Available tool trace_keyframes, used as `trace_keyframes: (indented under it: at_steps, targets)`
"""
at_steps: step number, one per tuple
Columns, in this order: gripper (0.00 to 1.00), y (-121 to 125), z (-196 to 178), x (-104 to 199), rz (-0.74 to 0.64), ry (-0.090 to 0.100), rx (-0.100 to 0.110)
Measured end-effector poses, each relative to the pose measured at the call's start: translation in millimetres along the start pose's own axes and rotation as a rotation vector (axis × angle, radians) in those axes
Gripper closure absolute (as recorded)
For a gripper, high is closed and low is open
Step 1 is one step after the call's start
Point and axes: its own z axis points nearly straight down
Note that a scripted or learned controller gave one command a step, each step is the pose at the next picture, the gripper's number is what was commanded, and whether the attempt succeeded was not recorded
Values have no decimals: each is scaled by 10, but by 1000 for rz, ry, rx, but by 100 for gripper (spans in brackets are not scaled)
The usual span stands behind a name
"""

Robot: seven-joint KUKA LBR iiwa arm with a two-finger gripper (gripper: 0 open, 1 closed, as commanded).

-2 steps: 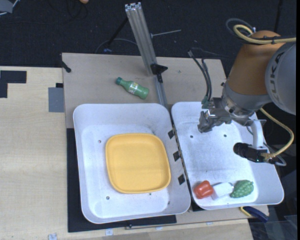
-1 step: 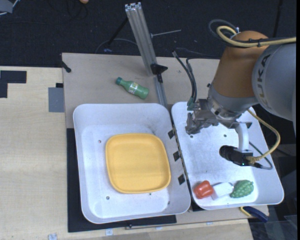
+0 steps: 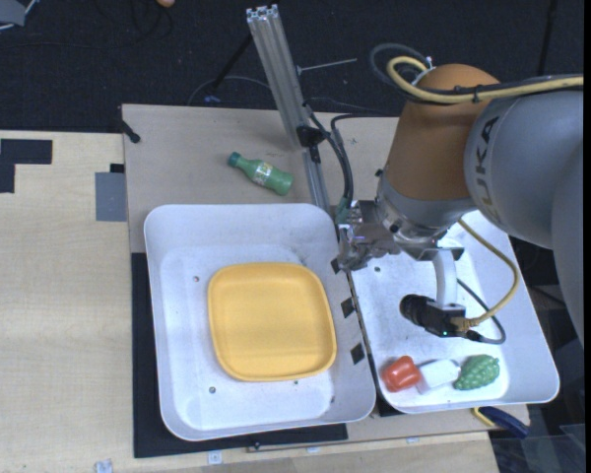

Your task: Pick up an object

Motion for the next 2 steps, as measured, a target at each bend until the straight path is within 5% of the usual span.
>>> trace_keyframes:
  at_steps: [1,2]
  targets:
    - [100,40,-35,445,1,0,0]
    - [0,40,-34,434,2,0,0]
